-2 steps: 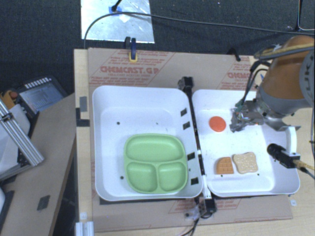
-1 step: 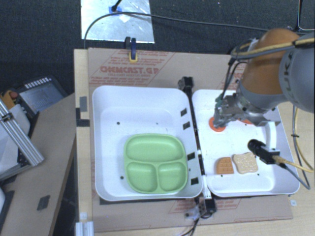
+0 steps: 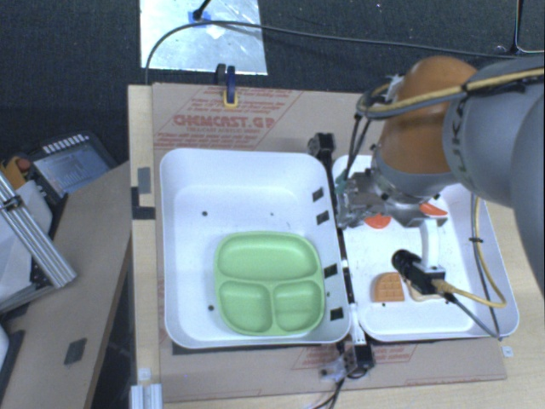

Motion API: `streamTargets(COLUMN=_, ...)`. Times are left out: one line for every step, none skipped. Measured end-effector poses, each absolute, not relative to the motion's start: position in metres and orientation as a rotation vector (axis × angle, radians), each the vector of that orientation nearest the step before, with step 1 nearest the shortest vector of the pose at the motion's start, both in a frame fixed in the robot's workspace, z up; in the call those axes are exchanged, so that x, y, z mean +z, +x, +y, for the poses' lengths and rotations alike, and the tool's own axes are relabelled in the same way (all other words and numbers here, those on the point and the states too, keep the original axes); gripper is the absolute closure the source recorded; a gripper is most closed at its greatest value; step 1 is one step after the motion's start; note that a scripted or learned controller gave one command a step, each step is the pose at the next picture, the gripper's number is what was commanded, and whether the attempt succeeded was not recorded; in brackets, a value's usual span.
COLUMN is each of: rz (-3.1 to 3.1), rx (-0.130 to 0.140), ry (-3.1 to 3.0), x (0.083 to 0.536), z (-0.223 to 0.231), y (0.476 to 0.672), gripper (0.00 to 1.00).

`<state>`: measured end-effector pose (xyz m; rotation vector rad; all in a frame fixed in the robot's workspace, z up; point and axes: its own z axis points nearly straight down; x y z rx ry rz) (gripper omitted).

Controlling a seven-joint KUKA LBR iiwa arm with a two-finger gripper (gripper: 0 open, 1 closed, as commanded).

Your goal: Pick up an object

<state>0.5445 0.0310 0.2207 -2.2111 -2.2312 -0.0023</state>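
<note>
My gripper (image 3: 356,204) hangs low over the left part of the right bin (image 3: 490,313), close to the wall between the two bins. Just beneath and beside it, a red-orange object (image 3: 376,222) peeks out, with another red-orange bit (image 3: 435,212) showing to the right of the wrist; the arm hides what lies between them. A tan waffle-shaped piece (image 3: 388,287) rests on the bin floor nearer the front, apart from the gripper. Nothing can be seen between the fingers.
The left bin (image 3: 196,194) holds a green divided plate (image 3: 268,281) in its front half. The grey and orange arm (image 3: 443,118) covers the back of the right bin. Clips line the wall between the bins (image 3: 334,254).
</note>
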Motion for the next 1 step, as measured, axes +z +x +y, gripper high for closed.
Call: streamTargets(rz=-2.232, rx=-0.003, ry=-2.21, x=0.2168, z=0.0917, y=0.5437, gripper=1.0)
